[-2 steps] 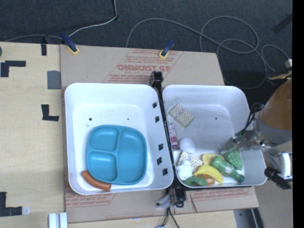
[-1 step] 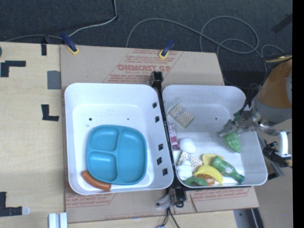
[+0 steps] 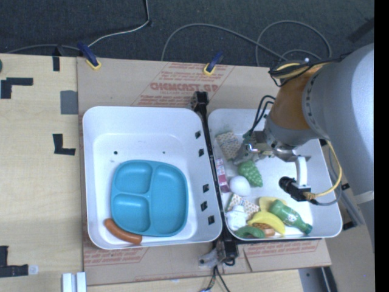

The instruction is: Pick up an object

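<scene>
My gripper (image 3: 250,151) reaches down into the right bin (image 3: 322,163), in its upper middle part. Just below it lies a bumpy green toy (image 3: 251,174), touching or nearly touching the gripper's tip. A white egg-shaped ball (image 3: 239,185) rests beside the green toy. To the gripper's left lies a checkered packet (image 3: 228,142). At the front of the bin sit a yellow banana (image 3: 268,219) and a green bottle (image 3: 290,215).
The left bin (image 3: 97,132) holds a blue divided plate (image 3: 149,198) and an orange-brown sausage (image 3: 123,232) at its front corner. The grey arm with its orange band (image 3: 292,105) and cables covers the right bin's far right. A small pink item (image 3: 221,175) lies by the divider.
</scene>
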